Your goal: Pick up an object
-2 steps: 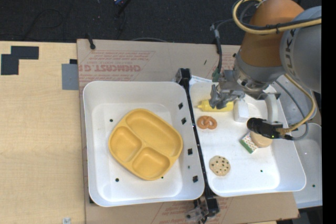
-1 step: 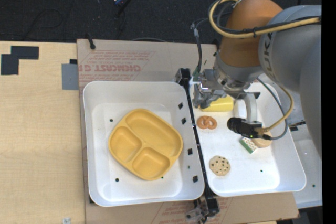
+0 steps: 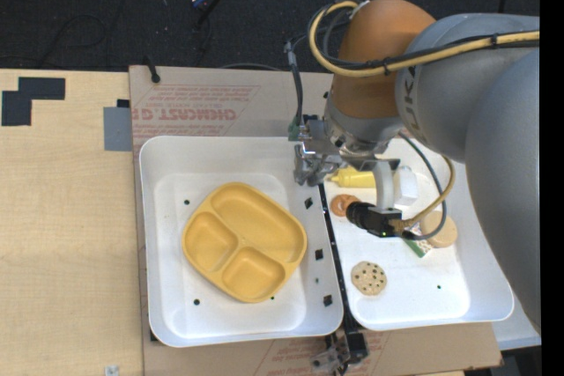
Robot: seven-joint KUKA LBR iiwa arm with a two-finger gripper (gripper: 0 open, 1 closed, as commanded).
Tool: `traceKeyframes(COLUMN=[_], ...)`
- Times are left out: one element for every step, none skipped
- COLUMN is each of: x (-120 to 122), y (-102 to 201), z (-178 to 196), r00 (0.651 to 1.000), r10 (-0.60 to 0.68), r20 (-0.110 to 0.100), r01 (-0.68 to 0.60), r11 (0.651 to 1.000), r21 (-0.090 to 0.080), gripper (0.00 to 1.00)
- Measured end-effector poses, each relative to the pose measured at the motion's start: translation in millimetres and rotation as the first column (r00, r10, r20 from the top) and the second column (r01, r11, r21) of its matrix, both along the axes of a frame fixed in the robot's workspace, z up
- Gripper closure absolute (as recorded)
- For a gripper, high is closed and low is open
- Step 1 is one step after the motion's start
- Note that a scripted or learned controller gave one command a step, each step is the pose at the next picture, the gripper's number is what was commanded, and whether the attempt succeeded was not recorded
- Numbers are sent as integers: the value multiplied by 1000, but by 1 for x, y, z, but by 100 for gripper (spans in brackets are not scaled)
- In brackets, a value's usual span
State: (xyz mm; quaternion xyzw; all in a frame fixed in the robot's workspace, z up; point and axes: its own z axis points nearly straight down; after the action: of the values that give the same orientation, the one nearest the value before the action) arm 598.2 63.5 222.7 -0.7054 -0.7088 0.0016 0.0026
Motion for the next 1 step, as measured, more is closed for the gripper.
traceKeyframes(x=[0], y=[46], z=[-6], r00=[1000], r10=[0], r20=[2], r01=[0], r11=[1000], r21=[-2], gripper=[100])
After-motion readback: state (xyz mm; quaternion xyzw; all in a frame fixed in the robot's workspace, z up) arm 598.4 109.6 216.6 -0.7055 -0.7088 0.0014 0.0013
